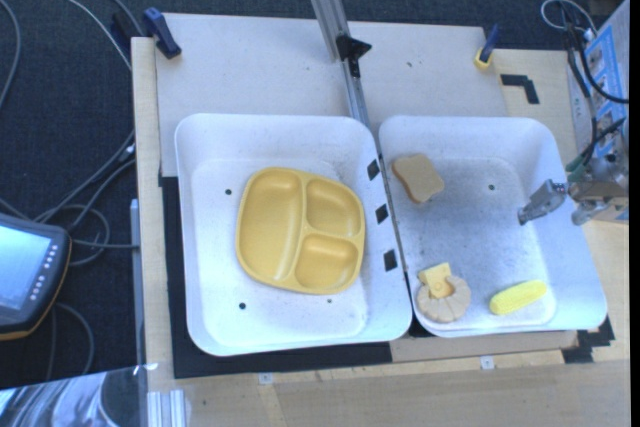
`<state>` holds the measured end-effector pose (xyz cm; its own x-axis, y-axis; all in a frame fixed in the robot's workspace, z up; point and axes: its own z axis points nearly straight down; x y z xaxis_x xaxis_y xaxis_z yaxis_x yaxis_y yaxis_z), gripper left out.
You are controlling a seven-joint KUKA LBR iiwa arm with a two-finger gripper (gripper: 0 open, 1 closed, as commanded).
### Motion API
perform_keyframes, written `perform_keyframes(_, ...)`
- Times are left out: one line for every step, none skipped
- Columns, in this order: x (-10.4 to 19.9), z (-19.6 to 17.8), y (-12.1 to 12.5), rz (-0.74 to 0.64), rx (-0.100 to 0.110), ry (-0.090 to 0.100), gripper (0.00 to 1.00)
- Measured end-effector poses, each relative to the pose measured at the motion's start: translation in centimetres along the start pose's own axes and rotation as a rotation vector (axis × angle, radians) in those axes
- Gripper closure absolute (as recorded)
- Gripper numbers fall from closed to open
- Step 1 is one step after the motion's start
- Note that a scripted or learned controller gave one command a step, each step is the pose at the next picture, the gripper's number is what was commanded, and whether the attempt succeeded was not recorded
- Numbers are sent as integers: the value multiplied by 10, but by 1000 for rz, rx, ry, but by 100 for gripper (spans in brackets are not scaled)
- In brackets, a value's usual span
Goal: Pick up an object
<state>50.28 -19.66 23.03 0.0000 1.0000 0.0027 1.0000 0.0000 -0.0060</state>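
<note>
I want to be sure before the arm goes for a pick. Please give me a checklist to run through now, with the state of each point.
1. Objects in the right bin: bread slice, yellow corn, round toy: ok.
2. Pincer over the right bin, near its right wall: ok.
3. Pincer carries nothing: ok.
4. Fingers open or shut: cannot tell.
5. The three objects lie apart from each other: ok.
6. Yellow tray sits in the left bin, out of the way: ok.

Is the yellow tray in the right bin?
No, the yellow tray lies in the left bin, apart from the right bin.
</note>
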Motion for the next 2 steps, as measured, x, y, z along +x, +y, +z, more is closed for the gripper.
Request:
perform_keyframes(-8,55,-6,1,1,1,0)
perform_keyframes(-5,118,-10,0,2,2,0)
